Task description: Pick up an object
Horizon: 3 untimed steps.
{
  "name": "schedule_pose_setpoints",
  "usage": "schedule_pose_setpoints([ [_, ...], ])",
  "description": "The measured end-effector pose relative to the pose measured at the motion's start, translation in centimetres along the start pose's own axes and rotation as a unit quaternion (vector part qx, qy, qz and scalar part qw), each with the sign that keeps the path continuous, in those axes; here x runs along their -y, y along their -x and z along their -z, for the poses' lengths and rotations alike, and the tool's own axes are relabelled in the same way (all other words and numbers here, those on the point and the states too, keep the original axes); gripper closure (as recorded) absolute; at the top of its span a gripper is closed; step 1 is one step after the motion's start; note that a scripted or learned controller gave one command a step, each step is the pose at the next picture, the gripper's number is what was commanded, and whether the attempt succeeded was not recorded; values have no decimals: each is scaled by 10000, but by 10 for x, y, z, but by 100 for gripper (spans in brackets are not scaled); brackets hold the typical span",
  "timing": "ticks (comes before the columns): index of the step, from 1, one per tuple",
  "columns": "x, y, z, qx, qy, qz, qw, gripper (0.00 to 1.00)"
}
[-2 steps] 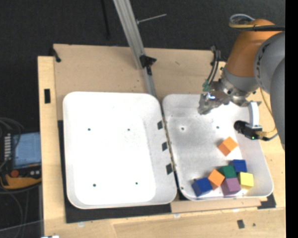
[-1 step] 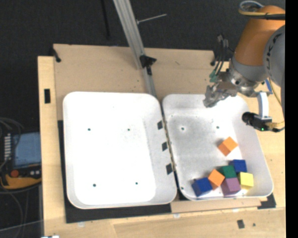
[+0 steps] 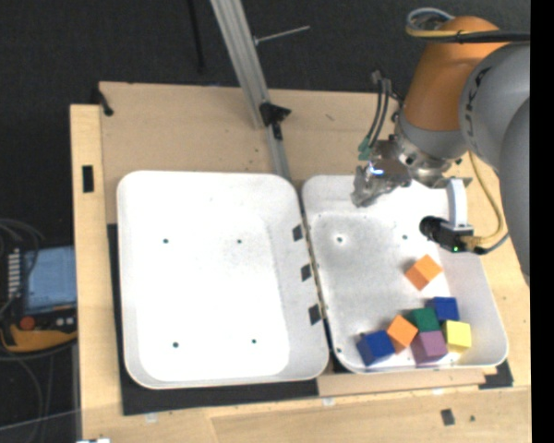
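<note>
Arm: the grey arm (image 3: 499, 90) with the orange band reaches in from the right, over the far end of the right bin (image 3: 351, 275).
Gripper: the gripper (image 3: 369, 190) hangs over the far left corner of the right bin. I cannot tell how it is set. Nothing shows in its grip.
Blocks: they sit in the near right part of the right bin, well apart from the gripper.
Lone block: one orange block (image 3: 425, 271) sits by itself.
Pile: a blue block (image 3: 376, 346), an orange one (image 3: 403, 330), a green one (image 3: 426, 319), a purple one (image 3: 429, 346), a yellow one (image 3: 458, 334) and another blue one (image 3: 444, 307) huddle by the near wall.
Left bin: the left bin (image 3: 212, 275) is white with a few dark dots.
</note>
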State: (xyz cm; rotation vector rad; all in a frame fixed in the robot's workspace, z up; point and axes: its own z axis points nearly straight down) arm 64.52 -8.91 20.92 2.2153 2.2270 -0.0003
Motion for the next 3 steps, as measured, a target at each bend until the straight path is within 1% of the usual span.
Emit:
schedule_pose_setpoints([
  [1, 4, -49, 16, -10, 9, -4, 10000, 100],
  [3, 25, -162, 7, -10, -10, 10, 10000, 100],
])
